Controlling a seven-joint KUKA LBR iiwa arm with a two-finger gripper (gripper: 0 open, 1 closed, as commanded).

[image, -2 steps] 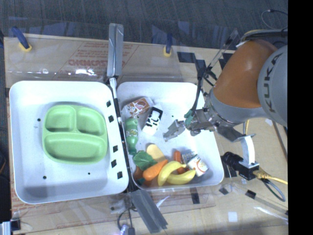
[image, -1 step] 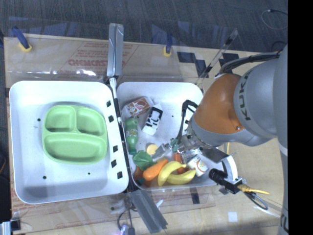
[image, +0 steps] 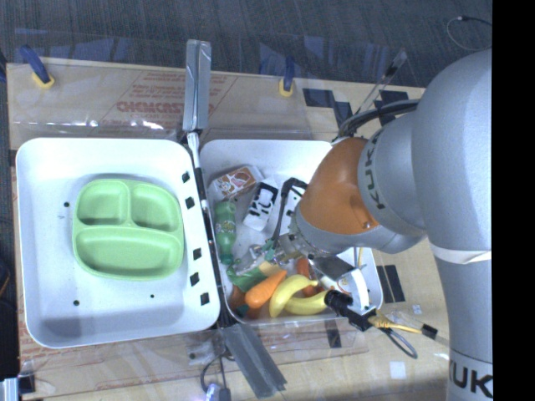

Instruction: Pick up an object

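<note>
the grey arm (image: 435, 165) reaches in from the right and bends down over the right bin (image: 219, 159), its orange band (image: 334, 192) hiding the wrist. the gripper (image: 288, 253) sits low among the clutter; its state cannot be told. just below it lie a banana (image: 294, 295) and a carrot (image: 263, 291); a green bottle (image: 225, 224) lies left of it. "kuka" reads on the arm. far left, a green divided plate (image: 129, 228) rests in the left bin (image: 42, 224).
</note>
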